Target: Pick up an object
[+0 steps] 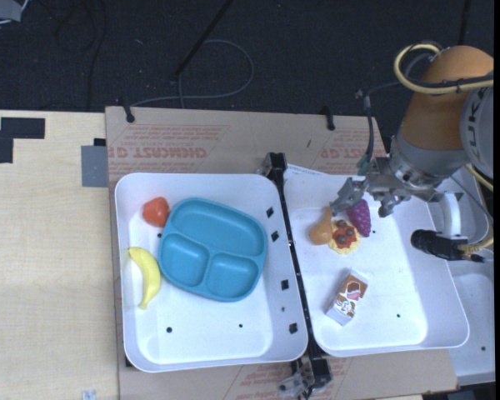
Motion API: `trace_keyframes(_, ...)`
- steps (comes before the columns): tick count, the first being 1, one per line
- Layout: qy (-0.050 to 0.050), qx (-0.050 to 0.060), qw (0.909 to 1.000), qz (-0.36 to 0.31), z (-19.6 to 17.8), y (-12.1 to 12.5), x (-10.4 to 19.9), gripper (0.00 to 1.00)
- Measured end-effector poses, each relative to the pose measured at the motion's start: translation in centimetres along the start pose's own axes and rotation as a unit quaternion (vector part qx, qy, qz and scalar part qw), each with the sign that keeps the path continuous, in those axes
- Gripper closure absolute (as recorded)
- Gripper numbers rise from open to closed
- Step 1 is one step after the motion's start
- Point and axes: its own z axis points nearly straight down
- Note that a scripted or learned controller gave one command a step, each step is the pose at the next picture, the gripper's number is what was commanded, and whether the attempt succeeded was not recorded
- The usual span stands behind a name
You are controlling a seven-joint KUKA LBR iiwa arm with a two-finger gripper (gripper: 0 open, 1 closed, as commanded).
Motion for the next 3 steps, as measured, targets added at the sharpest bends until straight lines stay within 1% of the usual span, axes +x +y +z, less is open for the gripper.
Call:
trace_keyframes(1,-0.001,-0.007,1.0,-0.001,-0.8,0.3,0.0,0.0)
trace_keyframes(2,0.0,-0.004,1.0,-0.001,5.4,0.7,0.6,0.0)
trace_keyframes(3,0.0,-0.004,1.0,0.0,10.2,0.4,1.4,0.0)
